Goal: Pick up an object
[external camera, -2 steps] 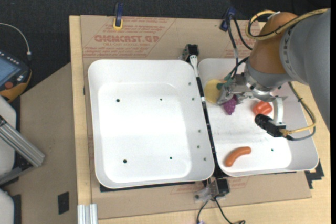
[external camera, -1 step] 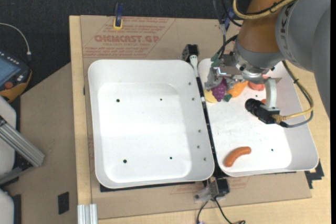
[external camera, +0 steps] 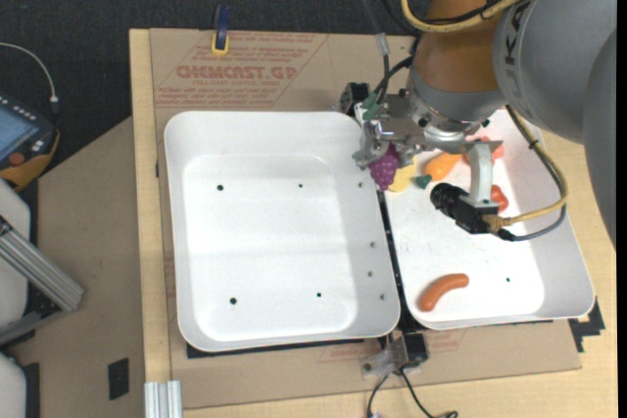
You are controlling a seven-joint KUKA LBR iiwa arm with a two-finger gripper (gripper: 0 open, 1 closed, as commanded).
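Nearest the camera, a small black clamp (external camera: 404, 348) sits at the front edge of the table (external camera: 98, 210), just below the seam where the two bins meet. Left bin (external camera: 196, 240): shallow, white, rounded corners, a few dark dots on its floor. Right bin (external camera: 549, 299): white, touching the left bin along its inner wall, and taken as landmark for the items that follow. Orange sausage-shaped object (external camera: 444, 290): lying flat on the right bin's floor near its front edge, well apart from the other items. Purple grape-like cluster (external camera: 384, 171): at the right bin's rear left corner, against the wall shared with the left bin, directly beneath the metal wrist hardware. Small yellow piece (external camera: 421, 181): just beside the purple cluster. Orange piece (external camera: 446, 165): behind the yellow one, partly covered by the arm. Red piece (external camera: 499, 197): toward the right bin's middle, beside a black fitting. Arm (external camera: 549, 44): grey with an orange band, reaching over the right bin's rear half. Pincer (external camera: 390, 144): low over the rear left corner, close to the purple cluster; whether it is spread or closed, or has hold of anything, cannot be told. Cardboard sheet (external camera: 245, 64): printed in red, lying behind both bins.
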